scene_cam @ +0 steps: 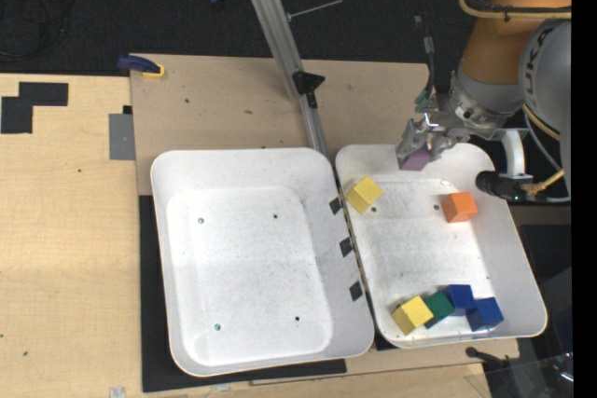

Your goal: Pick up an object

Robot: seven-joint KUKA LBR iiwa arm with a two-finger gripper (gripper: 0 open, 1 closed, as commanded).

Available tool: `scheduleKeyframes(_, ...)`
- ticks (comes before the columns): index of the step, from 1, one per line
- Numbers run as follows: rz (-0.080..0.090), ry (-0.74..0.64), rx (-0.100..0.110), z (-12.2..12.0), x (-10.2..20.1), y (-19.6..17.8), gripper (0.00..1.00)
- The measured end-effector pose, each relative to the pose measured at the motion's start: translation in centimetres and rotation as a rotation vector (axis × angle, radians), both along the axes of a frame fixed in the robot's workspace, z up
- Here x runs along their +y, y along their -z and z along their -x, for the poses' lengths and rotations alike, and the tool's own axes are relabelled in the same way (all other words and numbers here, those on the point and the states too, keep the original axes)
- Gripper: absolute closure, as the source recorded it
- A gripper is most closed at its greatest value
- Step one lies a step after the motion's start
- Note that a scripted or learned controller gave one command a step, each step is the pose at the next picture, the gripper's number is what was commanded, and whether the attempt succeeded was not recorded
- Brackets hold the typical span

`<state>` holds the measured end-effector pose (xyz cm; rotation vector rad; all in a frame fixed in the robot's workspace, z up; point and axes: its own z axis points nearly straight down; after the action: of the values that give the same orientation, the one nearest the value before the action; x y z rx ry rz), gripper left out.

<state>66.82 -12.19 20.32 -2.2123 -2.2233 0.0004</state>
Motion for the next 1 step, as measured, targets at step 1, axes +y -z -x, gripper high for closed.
scheduleKeyframes(1, 0.000, 0.000, 0.000, 0.76, 5.41, -1.47, 1.00)
